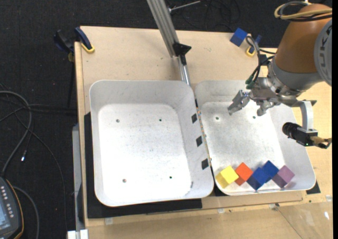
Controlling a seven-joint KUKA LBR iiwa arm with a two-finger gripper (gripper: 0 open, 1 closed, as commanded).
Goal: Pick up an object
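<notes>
Gripper [248, 104] hovers w/ jaws spread and nothing between them (no pick yet); yellow cube [227, 175], orange cube [243, 171], blue cube [264, 173], purple cube [284, 175] sit well below, untouched.

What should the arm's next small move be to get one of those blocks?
Probably travel toward the near edge of the right bin, then descend. The pincer hangs over the bin's far half with nothing between its fingers, while the yellow, orange, blue and purple blocks sit clustered along the near wall. The purple one, at the row's end, looks easiest.
</notes>
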